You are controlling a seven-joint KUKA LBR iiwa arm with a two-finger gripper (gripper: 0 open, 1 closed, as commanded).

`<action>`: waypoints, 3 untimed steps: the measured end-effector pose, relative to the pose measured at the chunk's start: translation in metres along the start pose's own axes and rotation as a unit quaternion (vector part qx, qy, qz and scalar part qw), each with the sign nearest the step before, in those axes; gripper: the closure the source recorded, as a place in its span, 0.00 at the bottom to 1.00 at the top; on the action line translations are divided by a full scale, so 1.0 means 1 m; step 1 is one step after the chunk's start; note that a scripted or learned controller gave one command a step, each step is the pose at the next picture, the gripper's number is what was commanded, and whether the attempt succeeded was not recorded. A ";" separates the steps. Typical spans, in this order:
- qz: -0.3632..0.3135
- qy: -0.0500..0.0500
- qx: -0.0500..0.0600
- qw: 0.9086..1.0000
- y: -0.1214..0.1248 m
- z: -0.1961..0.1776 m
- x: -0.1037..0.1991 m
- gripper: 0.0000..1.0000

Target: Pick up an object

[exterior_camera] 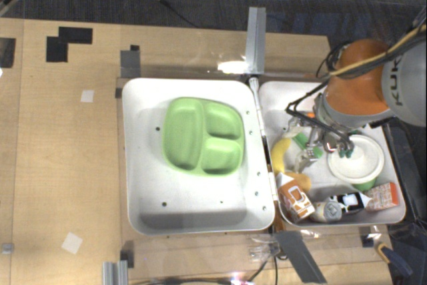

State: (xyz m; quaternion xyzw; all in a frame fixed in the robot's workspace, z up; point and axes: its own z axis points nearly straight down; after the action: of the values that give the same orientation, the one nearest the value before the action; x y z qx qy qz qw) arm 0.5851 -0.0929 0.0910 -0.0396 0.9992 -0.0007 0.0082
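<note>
In the camera view the arm (373,80) reaches in from the right and bends down over the right bin (267,100), so that its orange band sits above the wrist; this posture is a descent into the clutter, in my judgement, since every loose object lies in this bin. The gripper (319,145) is low among the objects, just beside the yellow banana (281,153) and touching or almost touching the rim of the white bowl (358,160); whether it is open or closed I cannot tell, because cables and the wrist cover it. No object is seen lifted, so the pick is not yet done. Along the near wall of the same bin lie an orange snack pack (296,197), a small dark bottle (347,201) and a red carton (383,195), close together. The left bin (143,163) holds a green divided tray (202,135), upside down near the middle and well apart from the gripper; probably it is not the target now.
</note>
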 end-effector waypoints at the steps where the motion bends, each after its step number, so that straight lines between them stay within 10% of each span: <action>1: 0.071 -0.003 0.000 0.997 0.003 -0.002 0.067 0.00; 2: -0.038 -0.002 0.001 0.999 -0.001 0.000 0.006 0.00; 3: -0.039 -0.003 0.001 0.999 0.007 -0.002 0.041 0.00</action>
State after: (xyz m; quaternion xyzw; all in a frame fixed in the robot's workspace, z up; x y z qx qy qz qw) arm 0.5439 -0.0888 0.0919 -0.0782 0.9969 -0.0015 0.0110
